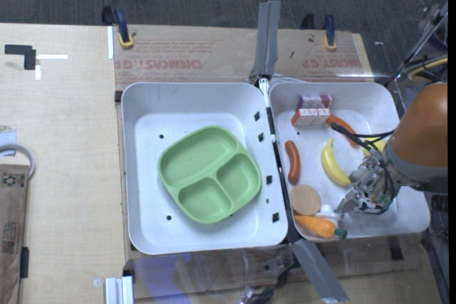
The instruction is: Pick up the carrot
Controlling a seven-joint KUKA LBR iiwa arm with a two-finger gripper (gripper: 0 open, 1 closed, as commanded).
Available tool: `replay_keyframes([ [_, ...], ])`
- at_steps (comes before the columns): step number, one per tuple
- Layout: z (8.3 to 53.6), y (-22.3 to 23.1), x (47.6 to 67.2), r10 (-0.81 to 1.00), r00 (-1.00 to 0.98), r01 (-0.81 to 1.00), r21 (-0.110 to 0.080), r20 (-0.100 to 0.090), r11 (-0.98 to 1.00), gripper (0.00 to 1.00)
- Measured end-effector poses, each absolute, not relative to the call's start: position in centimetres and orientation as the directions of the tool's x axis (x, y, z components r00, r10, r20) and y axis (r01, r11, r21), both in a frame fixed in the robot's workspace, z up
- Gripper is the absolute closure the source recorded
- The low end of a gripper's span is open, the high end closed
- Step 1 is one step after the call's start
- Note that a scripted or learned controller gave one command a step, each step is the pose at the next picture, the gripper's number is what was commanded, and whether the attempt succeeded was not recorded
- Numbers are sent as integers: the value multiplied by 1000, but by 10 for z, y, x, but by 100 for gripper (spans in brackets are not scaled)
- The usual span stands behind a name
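Carrot (315, 226) lies at front edge of right bin (410, 224), just beside tan disc (305, 199). End effector (356, 197) hovers low, right of carrot, near banana (331, 164); grip state: cannot tell. Sausage (292, 161) left of banana. Green tray (209, 174) in left bin (142, 153).

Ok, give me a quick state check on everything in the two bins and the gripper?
carrot: lying in the right bin's near corner, not gripped
gripper: low over the right bin, beside the carrot
banana: lying flat
sausage: lying flat
round cookie: flat, touching the carrot
small box: at the far wall
green divided plate: upright in the left bin
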State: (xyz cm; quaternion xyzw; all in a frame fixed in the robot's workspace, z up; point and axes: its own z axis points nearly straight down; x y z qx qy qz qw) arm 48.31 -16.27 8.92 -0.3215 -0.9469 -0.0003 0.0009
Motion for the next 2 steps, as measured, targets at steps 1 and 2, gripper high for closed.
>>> replay_keyframes([
  [1, 96, -163, 485, 610, -792, 610, 1, 4, 792, 100],
  [2, 242, -188, 495, 890, -456, 890, -4, 2, 456, 100],
])
